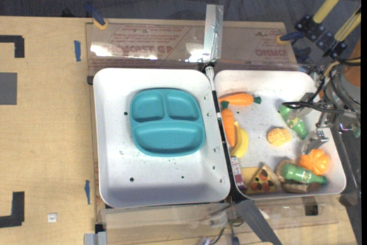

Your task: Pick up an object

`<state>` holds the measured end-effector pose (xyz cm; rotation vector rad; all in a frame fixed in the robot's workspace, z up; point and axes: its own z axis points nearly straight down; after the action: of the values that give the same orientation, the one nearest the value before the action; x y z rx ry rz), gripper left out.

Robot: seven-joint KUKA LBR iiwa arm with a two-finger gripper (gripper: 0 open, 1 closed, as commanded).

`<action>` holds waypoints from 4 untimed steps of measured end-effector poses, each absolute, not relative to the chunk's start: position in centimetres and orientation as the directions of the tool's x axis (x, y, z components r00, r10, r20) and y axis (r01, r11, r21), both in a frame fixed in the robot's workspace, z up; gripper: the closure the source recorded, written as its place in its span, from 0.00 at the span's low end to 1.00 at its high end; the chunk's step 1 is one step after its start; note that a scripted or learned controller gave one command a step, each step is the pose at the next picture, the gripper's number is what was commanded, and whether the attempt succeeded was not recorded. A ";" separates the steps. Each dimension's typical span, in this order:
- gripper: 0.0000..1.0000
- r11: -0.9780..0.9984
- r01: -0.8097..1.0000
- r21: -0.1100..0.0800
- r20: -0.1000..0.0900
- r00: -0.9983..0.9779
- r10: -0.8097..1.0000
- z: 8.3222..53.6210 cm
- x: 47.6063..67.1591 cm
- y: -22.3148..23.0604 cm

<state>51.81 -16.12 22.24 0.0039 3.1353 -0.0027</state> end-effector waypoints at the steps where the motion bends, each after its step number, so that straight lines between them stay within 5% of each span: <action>1: 0.00 0.982 -0.191 -0.005 -0.011 -0.982 -0.191 9.7 51.9 -22.3; 2: 0.00 0.965 -0.261 -0.006 -0.011 -0.965 -0.261 8.9 49.0 -22.3; 3: 1.00 0.964 -0.265 -0.012 -0.023 -0.964 -0.265 10.2 49.5 -22.2; 4: 1.00 0.876 -0.483 -0.004 -0.011 -0.876 -0.483 13.0 55.6 -15.1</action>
<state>55.64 -15.15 12.97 -0.7804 3.0309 -0.0019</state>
